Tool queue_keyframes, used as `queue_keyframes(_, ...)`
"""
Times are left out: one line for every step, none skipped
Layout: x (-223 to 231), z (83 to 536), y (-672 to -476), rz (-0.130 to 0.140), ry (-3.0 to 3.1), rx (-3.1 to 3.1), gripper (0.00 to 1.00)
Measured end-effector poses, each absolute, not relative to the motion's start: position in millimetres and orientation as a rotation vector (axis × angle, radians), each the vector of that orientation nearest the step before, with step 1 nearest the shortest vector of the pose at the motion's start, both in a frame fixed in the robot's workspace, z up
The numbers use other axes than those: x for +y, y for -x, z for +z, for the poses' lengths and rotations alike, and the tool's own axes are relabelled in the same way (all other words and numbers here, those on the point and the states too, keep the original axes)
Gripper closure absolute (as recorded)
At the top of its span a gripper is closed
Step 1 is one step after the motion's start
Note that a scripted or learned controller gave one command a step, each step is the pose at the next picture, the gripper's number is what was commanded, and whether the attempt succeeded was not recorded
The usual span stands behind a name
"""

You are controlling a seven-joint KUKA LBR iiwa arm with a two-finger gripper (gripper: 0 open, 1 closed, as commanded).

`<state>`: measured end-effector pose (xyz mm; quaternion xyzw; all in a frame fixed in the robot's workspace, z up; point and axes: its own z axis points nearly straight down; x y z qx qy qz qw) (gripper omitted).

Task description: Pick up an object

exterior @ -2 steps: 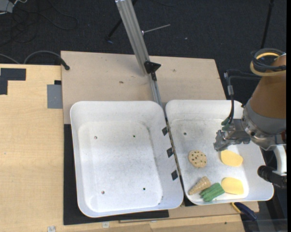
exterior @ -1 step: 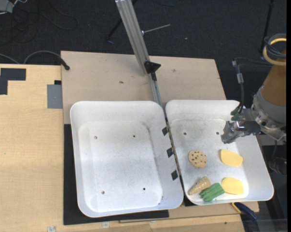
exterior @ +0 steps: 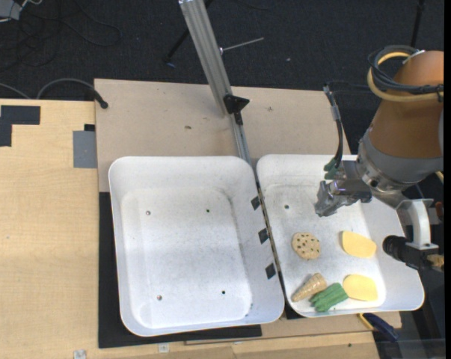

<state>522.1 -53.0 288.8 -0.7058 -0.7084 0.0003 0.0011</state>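
1. Over the right-hand shallow white plastic bin (exterior: 279, 172), the grey arm with its orange band (exterior: 408, 118) reaches in from the right, and its metal pincer (exterior: 328, 203) hangs above the bin's upper middle floor.
2. Whether the pincer's tips are apart or together cannot be told from this slant; nothing shows between them.
3. Below the pincer, apart from it, lies a round tan cookie with dark chips (exterior: 306, 245).
4. Right of the cookie lies a flat yellow oval piece (exterior: 357, 244), and a second yellow oval piece (exterior: 360, 287) sits nearer the bin's front edge.
5. At the front, a beige ridged cone (exterior: 308, 286) touches a green lumpy vegetable-shaped toy (exterior: 329, 298).
6. Beside it, the left-hand white bin (exterior: 135, 178) shares the pale wooden table (exterior: 38, 223), with a slanted aluminium rail (exterior: 210, 58) behind.
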Motion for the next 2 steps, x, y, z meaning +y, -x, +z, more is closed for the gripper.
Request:
queue_keyframes(4, 269, -539.4, 0.004, 2.213, -2.222, 1.00)
queue_keyframes(51, 244, -546.8, 0.007, 2.214, -2.220, 1.00)
